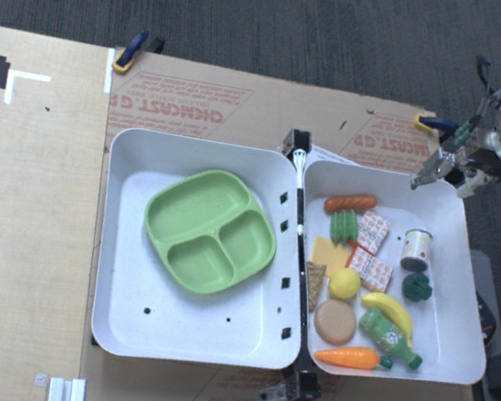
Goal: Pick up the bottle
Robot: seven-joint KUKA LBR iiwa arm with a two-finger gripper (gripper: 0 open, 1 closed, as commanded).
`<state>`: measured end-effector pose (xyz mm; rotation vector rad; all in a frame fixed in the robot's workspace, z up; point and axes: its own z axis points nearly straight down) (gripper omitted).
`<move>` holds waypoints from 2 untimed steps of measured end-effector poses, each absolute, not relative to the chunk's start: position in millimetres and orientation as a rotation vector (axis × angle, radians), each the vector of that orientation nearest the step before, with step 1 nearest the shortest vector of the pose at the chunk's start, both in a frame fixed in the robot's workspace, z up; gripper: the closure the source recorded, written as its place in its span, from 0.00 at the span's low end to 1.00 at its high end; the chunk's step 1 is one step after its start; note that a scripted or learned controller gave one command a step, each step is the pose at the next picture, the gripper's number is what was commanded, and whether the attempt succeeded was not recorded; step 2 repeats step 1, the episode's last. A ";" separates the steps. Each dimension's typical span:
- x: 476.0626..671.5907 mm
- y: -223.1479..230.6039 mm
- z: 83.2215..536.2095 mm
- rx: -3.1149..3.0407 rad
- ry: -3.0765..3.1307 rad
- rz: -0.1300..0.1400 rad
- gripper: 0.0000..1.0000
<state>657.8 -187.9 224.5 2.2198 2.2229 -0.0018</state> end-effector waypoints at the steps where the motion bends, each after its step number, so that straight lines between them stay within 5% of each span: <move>1: 658.3 -188.0 234.3 2.215 2.225 -0.003 1.00; 2: 658.3 -188.0 234.3 2.215 2.225 -0.003 1.00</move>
